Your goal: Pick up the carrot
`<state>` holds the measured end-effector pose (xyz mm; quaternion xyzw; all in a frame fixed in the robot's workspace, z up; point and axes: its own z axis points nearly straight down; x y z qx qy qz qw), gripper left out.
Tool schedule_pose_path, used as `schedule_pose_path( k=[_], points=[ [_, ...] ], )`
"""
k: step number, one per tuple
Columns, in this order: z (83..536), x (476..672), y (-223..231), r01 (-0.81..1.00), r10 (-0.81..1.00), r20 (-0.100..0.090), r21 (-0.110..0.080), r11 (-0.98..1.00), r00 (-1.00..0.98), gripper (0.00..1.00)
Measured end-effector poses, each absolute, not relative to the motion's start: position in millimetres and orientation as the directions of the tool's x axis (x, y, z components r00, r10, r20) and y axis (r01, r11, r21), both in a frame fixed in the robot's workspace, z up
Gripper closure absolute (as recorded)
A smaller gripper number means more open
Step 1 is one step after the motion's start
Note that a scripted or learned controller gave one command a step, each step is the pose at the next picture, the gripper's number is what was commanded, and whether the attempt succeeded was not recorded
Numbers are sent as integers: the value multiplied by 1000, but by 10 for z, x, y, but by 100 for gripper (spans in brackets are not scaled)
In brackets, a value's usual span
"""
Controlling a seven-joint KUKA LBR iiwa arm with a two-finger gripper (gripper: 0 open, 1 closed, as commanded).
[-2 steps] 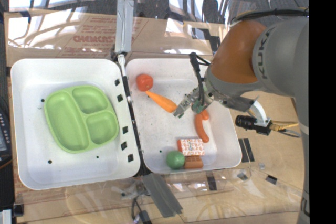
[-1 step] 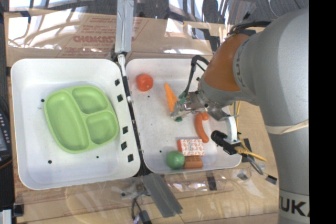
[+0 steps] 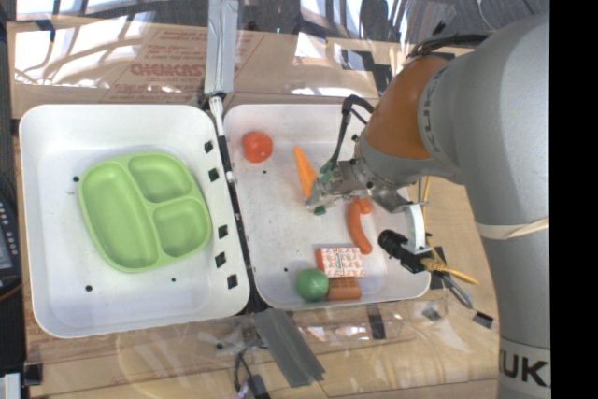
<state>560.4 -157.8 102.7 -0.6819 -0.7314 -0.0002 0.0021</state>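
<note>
In the right bin [image 3: 280,294] we find the carrot [image 3: 305,171] lying with its long axis running from about 11 o'clock down to 5 o'clock, pointed end uppermost. Our gripper [image 3: 321,199] sits just beside the carrot's lower end, at about 5 o'clock from its middle. We cannot tell how the gripper is set, and nothing shows the carrot held.

You've got the gripper [image 3: 322,193] low in the right bin [image 3: 280,271], right against the carrot [image 3: 305,170]. A tomato [image 3: 257,146] sits to its left; the green divided plate [image 3: 145,210] lies in the left bin [image 3: 47,294].
</note>
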Motion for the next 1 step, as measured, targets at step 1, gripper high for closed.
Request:
schedule_pose_path(
  k=[1],
  points=[
    [2148, 6068, -1051, 999, 999, 0, -1, -53, 53, 100]
  ],
)
